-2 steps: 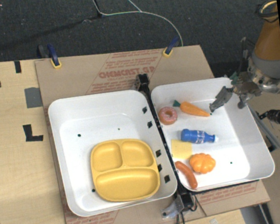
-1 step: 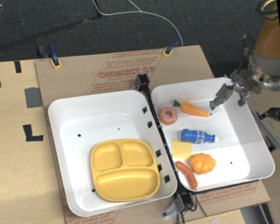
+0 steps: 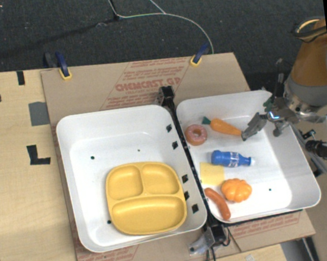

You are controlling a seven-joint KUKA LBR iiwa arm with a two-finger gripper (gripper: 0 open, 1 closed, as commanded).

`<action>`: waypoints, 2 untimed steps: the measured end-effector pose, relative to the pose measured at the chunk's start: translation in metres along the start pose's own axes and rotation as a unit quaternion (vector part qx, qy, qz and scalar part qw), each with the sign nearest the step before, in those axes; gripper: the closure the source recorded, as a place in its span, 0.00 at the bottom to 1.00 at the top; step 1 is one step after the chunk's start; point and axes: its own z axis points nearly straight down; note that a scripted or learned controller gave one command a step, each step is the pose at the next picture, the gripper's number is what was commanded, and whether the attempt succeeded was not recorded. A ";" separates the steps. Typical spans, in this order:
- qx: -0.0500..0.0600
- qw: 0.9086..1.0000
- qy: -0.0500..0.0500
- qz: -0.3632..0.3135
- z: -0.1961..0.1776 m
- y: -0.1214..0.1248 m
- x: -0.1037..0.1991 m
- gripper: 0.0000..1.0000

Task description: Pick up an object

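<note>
The right bin (image 3: 292, 199) holds several toy foods. A pink donut (image 3: 196, 134) and an orange carrot (image 3: 225, 127) lie at its back. A blue bottle (image 3: 230, 159) lies in the middle, with a yellow block (image 3: 212, 174) to its left. At the front sit an orange pumpkin (image 3: 236, 189) and a red sausage (image 3: 217, 203). My gripper (image 3: 261, 132) hangs over the right bin's back right part, just right of the carrot. It is open, and nothing is between its fingers.
The left bin (image 3: 81, 138) holds a yellow divided plate (image 3: 145, 197). Both bins rest on a cardboard sheet (image 3: 139, 82) clamped at its back edge. The bins' shared middle wall (image 3: 183, 154) runs just left of the donut.
</note>
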 end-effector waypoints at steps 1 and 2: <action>0.000 1.000 0.000 -0.001 0.049 0.002 0.006 0.00; -0.003 1.000 -0.002 -0.001 0.095 0.002 0.006 0.00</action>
